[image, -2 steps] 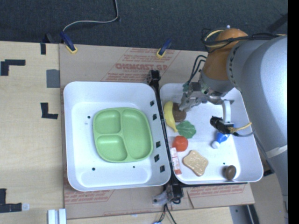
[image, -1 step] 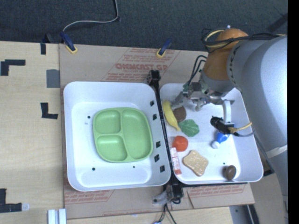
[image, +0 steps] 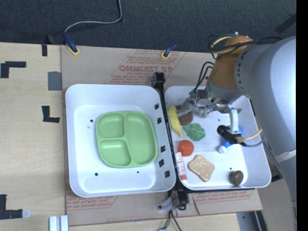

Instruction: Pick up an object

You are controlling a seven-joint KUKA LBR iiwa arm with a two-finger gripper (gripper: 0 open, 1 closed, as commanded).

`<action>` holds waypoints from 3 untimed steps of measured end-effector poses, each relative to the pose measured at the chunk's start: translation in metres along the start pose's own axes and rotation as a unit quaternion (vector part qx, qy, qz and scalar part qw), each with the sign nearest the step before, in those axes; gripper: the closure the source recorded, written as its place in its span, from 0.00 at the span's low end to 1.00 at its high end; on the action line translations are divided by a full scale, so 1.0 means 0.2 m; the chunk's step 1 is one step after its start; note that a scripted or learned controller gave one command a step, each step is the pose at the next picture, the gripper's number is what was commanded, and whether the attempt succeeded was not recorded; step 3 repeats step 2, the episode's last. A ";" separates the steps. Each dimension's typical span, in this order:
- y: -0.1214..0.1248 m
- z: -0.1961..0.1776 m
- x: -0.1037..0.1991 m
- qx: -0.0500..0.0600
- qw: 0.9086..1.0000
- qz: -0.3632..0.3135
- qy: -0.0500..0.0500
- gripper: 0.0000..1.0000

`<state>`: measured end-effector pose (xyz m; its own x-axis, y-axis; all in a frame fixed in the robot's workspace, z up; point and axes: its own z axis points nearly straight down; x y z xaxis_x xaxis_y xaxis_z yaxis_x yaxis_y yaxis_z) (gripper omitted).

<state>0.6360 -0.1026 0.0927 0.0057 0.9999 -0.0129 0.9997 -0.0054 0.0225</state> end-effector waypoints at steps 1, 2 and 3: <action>-0.33 0.02 0.00 0.010 1.000 -0.002 0.005 0.00; -0.32 -0.03 -0.01 0.009 1.000 -0.003 0.005 1.00; -0.32 -0.03 -0.01 0.009 1.000 -0.003 0.005 1.00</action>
